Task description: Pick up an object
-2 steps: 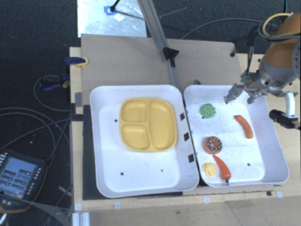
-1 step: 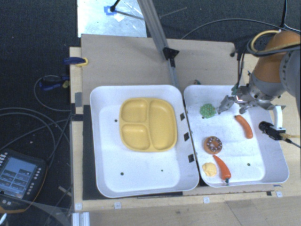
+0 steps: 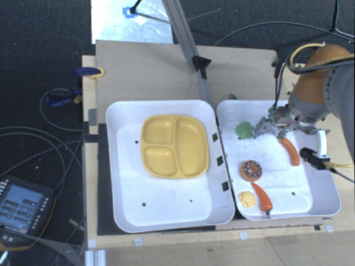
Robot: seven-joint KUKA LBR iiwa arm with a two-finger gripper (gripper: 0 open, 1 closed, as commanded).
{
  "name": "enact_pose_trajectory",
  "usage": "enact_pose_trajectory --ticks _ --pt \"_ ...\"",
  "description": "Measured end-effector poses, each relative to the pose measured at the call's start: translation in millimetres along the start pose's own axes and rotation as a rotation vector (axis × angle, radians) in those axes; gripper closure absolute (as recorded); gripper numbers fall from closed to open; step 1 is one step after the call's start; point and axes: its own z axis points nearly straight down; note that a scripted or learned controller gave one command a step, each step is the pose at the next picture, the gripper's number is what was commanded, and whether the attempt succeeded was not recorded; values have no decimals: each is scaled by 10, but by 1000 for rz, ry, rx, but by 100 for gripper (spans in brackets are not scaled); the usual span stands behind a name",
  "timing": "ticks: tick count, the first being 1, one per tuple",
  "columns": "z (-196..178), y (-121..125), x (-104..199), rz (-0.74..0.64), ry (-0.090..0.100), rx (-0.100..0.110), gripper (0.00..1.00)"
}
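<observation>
**Tool low over the right bin, beside the broccoli**

Camera view: the tool (image 3: 260,127) sits in the far part of the right shallow white bin (image 3: 327,195), its fingers spread apart with nothing between them, just beside the small green broccoli floret (image 3: 243,129). Nearby lie an orange sausage (image 3: 289,150), a chocolate-glazed doughnut (image 3: 251,170), an orange carrot (image 3: 262,196) and a pale yellow lump (image 3: 247,199). The left white bin (image 3: 166,204) holds a yellow three-compartment plastic plate (image 3: 175,146).
</observation>
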Motion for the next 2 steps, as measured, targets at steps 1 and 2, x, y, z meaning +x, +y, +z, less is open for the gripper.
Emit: enact_pose_trajectory --ticks 1,2 --pt "-134 17 -2 0 -1 -6 100" --pt "-579 40 -34 0 0 -7 100"
